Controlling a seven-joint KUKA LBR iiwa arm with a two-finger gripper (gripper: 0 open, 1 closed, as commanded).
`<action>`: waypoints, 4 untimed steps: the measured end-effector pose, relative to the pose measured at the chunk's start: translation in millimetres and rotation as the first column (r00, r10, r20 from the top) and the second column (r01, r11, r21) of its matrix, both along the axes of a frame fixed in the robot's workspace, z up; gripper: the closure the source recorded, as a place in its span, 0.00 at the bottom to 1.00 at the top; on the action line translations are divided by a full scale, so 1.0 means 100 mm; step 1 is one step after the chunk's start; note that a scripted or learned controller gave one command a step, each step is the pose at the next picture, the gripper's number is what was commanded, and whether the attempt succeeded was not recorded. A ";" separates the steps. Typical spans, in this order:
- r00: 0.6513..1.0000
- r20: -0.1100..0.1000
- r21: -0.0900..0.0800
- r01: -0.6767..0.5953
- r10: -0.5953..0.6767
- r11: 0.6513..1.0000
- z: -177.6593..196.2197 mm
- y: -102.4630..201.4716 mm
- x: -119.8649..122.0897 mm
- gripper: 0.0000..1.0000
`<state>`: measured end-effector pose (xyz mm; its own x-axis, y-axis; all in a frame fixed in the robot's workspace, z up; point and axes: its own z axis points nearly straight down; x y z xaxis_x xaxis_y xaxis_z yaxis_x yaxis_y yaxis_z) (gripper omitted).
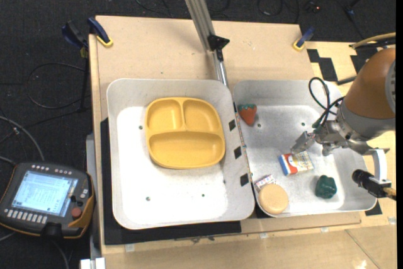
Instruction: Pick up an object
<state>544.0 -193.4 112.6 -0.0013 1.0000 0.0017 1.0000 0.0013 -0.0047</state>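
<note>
The right bin [277, 116] holds a red strawberry-like toy [249, 114] at its far left, a small red, white and blue box [296, 164] in the middle, a round tan disc [274, 198] at the near left and a dark green lump [325, 186] near the front right. My gripper [306, 142] hangs low over the bin, just up and to the right of the small box. Nothing shows between its fingers. The grey arm with its orange band [371, 101] comes in from the right.
The left bin [126, 198] holds a yellow divided plate [185, 131]. A metal pole [198, 3] slants from the top down to the divider between the bins. A teach pendant [44, 198] lies on the floor at lower left. Clamps sit at the bench's far corners.
</note>
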 end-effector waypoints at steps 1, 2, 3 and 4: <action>1.000 0.012 -0.001 0.001 -0.001 1.000 -0.12 0.00 0.04 0.00; 1.000 0.019 -0.005 0.001 -0.001 1.000 0.00 -0.01 0.05 1.00; 1.000 0.009 -0.004 -0.001 0.001 1.000 0.43 0.00 0.04 1.00; 1.000 0.010 -0.004 -0.001 0.001 1.000 0.92 -0.02 -0.04 1.00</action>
